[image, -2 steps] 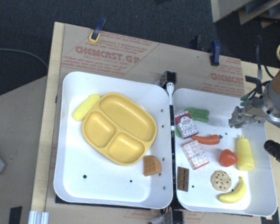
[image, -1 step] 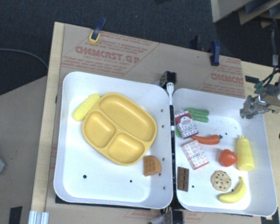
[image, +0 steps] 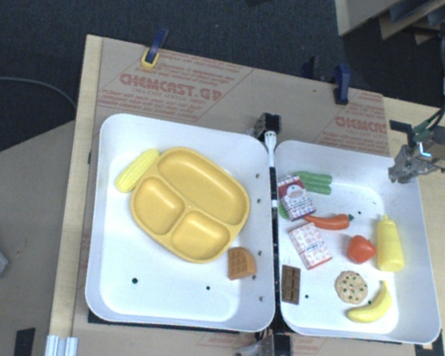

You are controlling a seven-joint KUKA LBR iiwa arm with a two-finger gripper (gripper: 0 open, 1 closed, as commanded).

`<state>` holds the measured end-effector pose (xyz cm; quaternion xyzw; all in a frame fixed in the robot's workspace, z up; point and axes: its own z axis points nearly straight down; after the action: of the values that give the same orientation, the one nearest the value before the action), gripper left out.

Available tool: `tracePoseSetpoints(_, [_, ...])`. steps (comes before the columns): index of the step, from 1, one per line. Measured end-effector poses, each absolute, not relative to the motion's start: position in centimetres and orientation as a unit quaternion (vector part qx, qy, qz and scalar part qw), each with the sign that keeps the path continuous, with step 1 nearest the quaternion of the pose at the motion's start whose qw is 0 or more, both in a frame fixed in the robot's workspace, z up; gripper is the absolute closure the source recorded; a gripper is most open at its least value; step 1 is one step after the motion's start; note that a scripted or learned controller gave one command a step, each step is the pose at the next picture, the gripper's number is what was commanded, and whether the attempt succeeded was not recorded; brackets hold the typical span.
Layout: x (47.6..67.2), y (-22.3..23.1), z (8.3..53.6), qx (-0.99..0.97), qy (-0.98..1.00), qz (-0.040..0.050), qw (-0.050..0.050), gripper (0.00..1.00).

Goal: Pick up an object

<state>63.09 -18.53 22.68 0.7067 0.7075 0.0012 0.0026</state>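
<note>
Here the gripper (image: 404,169) hangs over the far right corner of the right bin (image: 414,322); how its jaws stand cannot be told, and nothing shows between them. Below it lie a yellow mustard bottle (image: 389,244), a tomato (image: 361,249), a banana (image: 374,305) and a cookie (image: 350,286). In the left bin (image: 98,279), a corn cob (image: 136,170) touches a yellow divided tray (image: 190,204).

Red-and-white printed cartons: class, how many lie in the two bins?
2. One red-and-white printed carton lies near the top-left of the right white bin, beside the green pods; the other lies below the long red pepper.
</note>
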Motion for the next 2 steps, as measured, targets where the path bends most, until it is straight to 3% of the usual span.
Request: tracePoseSetpoints(2, [54.8, -10.6, 22.1, 0.706, 0.708, -0.0010, -0.003, 1.00])
